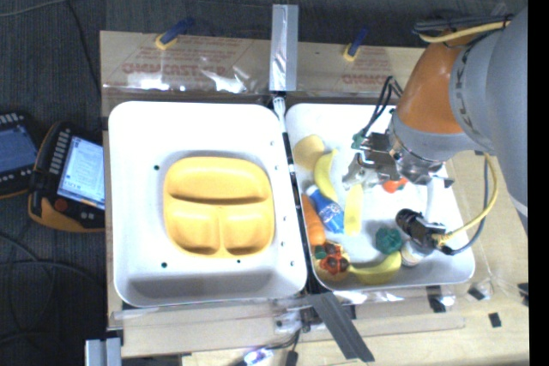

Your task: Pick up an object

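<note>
The grey arm (502, 90) comes in from the right and bends down over the right bin (455, 270), its orange band (429, 94) sitting just above the wrist. Below the band the pincer (377, 163) hangs low over the middle of that bin, amid dark fittings and a yellow cable (480, 223) looping off to the right. Whether it is open, closed or gripping anything cannot be told; the wrist hardware hides the tips. The objects to pick lie in the right bin, mostly along its left and lower sides: a yellow banana (324, 174) near the upper left, a blue bottle (328, 212) below it, an orange carrot-like piece (314, 229) against the left wall, a second banana (377, 267) curving along the bottom, and a dark green round item (389, 238) beside it. A pale yellow strip (352, 208) lies just below the pincer. The left bin (137, 133) holds a yellow divided tray (219, 206), well apart from the arm. Off the desk (197, 56) to the left, a handheld pendant with a lit screen (73, 176) rests on the floor.
</note>
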{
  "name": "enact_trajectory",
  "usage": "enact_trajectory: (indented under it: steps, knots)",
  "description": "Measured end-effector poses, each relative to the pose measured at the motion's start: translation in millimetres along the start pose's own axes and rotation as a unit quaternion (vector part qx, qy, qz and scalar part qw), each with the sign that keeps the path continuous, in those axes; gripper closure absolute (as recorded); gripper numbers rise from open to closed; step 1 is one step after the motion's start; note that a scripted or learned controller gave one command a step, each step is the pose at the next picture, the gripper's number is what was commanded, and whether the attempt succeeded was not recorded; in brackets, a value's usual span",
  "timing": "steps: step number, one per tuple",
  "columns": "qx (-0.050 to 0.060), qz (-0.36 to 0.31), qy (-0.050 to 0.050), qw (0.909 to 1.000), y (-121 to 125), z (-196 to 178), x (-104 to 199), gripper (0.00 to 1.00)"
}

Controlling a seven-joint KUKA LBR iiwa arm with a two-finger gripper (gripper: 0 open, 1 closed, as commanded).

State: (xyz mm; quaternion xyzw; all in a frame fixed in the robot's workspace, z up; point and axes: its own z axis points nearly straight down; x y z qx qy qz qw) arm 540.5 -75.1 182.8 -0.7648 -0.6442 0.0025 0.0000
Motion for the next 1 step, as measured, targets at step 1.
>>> enact_trajectory:
  steps: [1]
  knots:
    - [0.0, -0.047, 0.0, 0.9989, -31.0, -23.5, 18.0, 1.0]
